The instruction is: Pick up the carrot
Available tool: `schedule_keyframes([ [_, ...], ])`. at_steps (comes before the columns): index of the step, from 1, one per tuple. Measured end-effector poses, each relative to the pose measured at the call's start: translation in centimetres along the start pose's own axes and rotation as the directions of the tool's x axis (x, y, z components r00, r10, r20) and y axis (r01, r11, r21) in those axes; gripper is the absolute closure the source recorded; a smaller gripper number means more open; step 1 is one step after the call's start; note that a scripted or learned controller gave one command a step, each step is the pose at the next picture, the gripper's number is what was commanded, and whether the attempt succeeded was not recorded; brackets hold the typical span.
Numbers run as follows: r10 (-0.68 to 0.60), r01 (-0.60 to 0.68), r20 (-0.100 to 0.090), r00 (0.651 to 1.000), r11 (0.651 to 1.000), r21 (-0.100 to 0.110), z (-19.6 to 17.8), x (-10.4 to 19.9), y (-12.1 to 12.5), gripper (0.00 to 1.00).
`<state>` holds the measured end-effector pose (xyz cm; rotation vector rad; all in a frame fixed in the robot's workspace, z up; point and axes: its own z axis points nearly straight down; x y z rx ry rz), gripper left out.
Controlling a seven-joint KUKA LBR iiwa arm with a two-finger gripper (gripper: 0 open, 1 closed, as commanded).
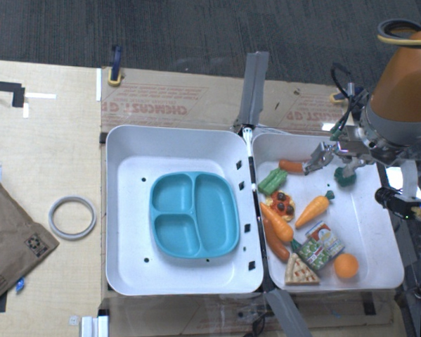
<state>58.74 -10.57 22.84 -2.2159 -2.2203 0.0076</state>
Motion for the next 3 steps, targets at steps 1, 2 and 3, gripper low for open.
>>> schedule_keyframes([
  [1,-0.038,0.038,-0.001,0.999,0.999,-0.002,11.0,-5.1,-3.0,0.00],
  [2,0.059,-0.059,-0.002,0.998,0.998,-0.002,13.9,-3.9,-4.1,0.00],
  [3,0.061,-0.061,-0.002,0.998,0.998,0.001,13.3,-3.9,-4.1,1.00],
])
